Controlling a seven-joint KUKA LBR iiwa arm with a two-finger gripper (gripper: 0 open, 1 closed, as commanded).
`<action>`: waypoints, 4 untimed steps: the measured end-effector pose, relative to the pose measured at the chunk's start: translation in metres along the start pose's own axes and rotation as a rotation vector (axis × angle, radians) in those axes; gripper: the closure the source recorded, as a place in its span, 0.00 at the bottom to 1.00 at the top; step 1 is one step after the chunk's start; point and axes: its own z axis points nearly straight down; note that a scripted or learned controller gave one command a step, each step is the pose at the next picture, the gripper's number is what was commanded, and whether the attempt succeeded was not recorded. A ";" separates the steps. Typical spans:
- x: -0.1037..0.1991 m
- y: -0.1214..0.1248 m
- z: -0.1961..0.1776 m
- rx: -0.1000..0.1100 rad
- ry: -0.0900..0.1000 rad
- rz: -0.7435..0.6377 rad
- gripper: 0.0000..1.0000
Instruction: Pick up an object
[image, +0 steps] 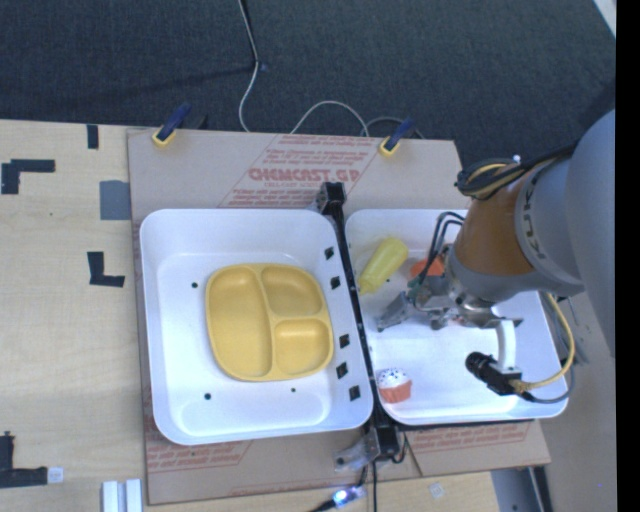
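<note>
Two shallow white plastic bins sit side by side on a brown cardboard sheet (300, 170) printed with red lettering, in the middle of the frame. The left bin (165, 300) holds a yellow plastic plate with three compartments (268, 322), lying flat near its centre. The right bin (450, 400) holds several smaller things. A yellow cylindrical plastic object (384, 262) lies tilted in its upper left part, close to the black divider (345, 300) that runs between the bins. A small cupcake-shaped toy with an orange base and a white sprinkled top (394, 385) stands in the lower left corner of that bin, near the divider. A small orange piece (431, 267) shows just right of the yellow cylinder, partly hidden by the arm.

The grey arm with its orange band (495, 240) comes in from the right of the frame and bends down over the right bin. Its two-finger gripper (392, 312) points toward the left, low in the bin's middle, below the yellow cylinder and above the cupcake toy. The metal fingers (398, 306) look close to each other, but the view is too blurred to tell whether they are apart or together, and nothing can be made out between them. A black cable with yellow wire (510, 378) hangs off the wrist at the lower right of the bin
</note>
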 end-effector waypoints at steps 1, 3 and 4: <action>0.001 0.001 -0.012 -0.002 0.001 -0.002 1.00; 0.009 0.003 -0.125 -0.009 -0.001 0.000 1.00; 0.059 0.002 -0.120 -0.003 0.002 -0.005 1.00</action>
